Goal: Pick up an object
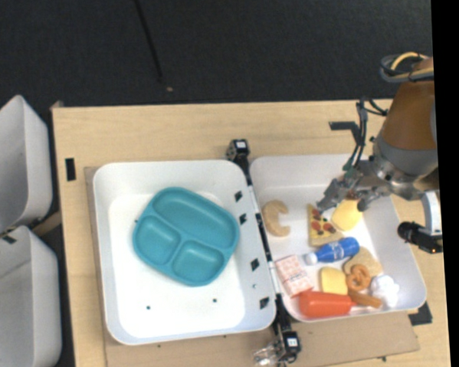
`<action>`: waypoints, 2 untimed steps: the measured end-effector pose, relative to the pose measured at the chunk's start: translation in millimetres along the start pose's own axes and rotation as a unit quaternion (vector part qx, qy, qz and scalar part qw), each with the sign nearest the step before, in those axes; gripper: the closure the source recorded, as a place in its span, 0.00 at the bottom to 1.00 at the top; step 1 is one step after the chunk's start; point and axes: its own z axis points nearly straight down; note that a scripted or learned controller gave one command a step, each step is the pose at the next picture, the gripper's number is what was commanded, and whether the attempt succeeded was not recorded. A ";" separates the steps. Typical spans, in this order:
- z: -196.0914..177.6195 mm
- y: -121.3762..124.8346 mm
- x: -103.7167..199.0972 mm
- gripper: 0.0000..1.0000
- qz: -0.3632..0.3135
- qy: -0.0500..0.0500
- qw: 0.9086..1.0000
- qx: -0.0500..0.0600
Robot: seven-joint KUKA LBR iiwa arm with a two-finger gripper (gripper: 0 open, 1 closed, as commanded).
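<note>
Grey metal two-finger hand (351,194) low in right shallow white bin (290,172), fingers apart, nothing between them, tips just beside round yellow lemon-shaped toy (347,215). Teal divided plastic tray (186,235) in left bin (120,300).

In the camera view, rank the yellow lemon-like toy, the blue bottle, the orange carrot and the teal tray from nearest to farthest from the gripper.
From the gripper:
1. Yellow lemon-like toy, right bin, just below it.
2. Blue bottle, mid right bin.
3. Orange carrot, right bin's front edge.
4. Teal tray, left bin.
</note>
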 end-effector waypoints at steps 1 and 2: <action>-6.0 2.4 0.2 0.00 -0.002 -0.001 1.000 -0.005; 40.6 1.7 -6.5 0.00 0.000 -0.001 1.000 -0.004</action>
